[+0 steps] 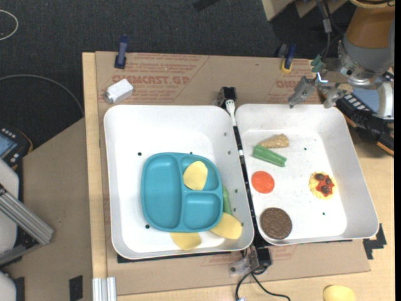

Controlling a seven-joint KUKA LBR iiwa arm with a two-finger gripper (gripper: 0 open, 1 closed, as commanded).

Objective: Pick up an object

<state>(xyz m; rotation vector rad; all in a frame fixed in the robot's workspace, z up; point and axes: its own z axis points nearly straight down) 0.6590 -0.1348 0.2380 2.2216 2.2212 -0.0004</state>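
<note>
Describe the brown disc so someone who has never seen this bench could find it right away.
Start at the right bin, the one without the blue tray. Go to its near-left corner: the brown disc lies flat there, just below the red disc. It is the darkest item in that bin, and bigger than its red neighbour.

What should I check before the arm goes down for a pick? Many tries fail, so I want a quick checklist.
1. Gripper above the right bin's far rim, not over any item: not ok.
2. Fingers spread open: ok.
3. Nothing held: ok.
4. Green stick touches the tan piece: not ok for a clean grasp.
5. Red disc and brown disc lie apart: ok.
6. Disc thickness for gripping: cannot tell.
</note>
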